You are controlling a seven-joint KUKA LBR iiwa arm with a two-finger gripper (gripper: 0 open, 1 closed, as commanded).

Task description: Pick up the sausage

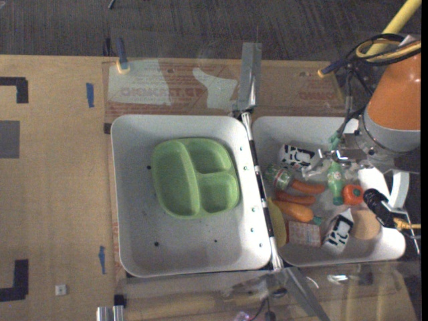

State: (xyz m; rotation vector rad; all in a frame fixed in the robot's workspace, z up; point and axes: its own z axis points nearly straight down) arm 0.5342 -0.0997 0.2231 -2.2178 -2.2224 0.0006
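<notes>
two shallow white bins [127, 199], one green divided plastic plate [195, 176], two orange sausages [294, 210], two black-and-white cartons [297, 155]

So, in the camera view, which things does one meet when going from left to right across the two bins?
Green divided plate in the left bin → banana at the right bin's left wall → sausage → tomato → arm's orange band.

We are seeing the arm [396, 102] reaching in from the right side, its orange band showing above the grey wrist. The gripper [334, 155] is hanging below the wrist, pointing to the left; its fingers are too unclear to judge.
</notes>
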